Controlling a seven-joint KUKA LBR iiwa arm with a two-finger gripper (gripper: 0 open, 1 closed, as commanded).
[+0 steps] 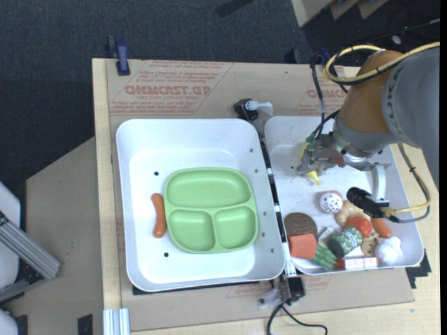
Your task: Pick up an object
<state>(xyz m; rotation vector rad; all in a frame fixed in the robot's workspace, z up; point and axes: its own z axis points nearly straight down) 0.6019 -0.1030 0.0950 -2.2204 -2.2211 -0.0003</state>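
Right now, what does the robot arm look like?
The arm is grey and bulky, with a rounded orange band above the wrist. Yellow and black cables loop beside it. Its small dark metal pincer has a yellowish tip.

The bench (pixel 174 89) is a flat board covered in brown protective paper printed with red lettering. Two shallow white bins rest directly on it, side by side and touching along their inner edges: the left bin (pixel 133 187) and the right bin (pixel 283 135). A blue clamp (pixel 122 51) grips the bench's far-left corner.
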